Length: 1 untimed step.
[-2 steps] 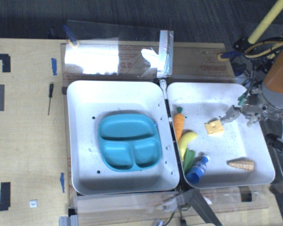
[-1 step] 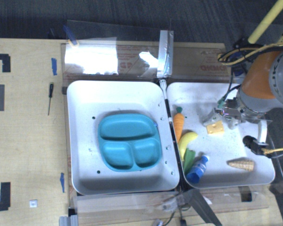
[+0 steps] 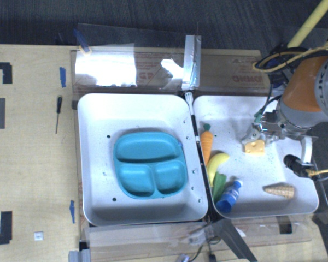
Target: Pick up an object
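My gripper (image 3: 266, 131) hangs over the right bin (image 3: 235, 111), at its upper right. A yellow cheese wedge (image 3: 255, 147) lies on the bin floor just below and left of it, touching or nearly touching the gripper's tip. Along the bin's left wall lie an orange carrot (image 3: 206, 143), a yellow banana (image 3: 217, 163), a green piece (image 3: 218, 183) and a blue bottle (image 3: 228, 196). A tan ridged cone (image 3: 279, 190) rests at the lower right.
The left bin (image 3: 93, 146) holds a blue divided plate (image 3: 149, 163). A black cable end (image 3: 295, 165) and yellow cables (image 3: 279, 59) hang near the arm on the right. A clear plastic sheet (image 3: 131, 64) stands behind the bins.
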Tool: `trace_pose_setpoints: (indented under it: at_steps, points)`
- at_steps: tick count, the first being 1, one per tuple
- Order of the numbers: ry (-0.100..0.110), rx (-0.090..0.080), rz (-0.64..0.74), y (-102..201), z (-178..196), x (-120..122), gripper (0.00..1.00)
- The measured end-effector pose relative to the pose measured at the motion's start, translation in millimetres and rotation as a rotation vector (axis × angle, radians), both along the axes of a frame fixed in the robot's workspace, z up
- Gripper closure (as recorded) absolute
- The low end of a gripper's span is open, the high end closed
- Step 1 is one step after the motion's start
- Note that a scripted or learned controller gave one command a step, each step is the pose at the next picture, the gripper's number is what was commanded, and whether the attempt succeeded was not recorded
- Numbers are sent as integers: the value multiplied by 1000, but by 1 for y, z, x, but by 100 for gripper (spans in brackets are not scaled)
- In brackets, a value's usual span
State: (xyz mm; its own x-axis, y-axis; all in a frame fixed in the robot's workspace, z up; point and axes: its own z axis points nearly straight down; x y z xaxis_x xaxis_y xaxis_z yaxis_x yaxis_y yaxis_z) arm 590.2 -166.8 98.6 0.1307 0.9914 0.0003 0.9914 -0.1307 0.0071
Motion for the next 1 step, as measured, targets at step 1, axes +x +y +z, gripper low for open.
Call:
trace_pose_setpoints:
  at_steps: [1]
  points:
    - [-1, -1, 245, 85, 130, -3, 100]
